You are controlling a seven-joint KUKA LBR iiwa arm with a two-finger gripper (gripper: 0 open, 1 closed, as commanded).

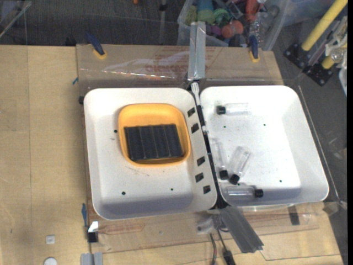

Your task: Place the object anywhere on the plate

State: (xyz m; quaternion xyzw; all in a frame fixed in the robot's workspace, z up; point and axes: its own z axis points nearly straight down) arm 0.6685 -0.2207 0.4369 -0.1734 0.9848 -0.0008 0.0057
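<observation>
The left bin holds an orange plate, and a dark ridged slab lies flat on the plate, covering most of its floor. A divider (with dark tabs along it) separates the bins. The right bin holds several clear vials with black caps, one near the far wall, the others clustered near the divider.
</observation>
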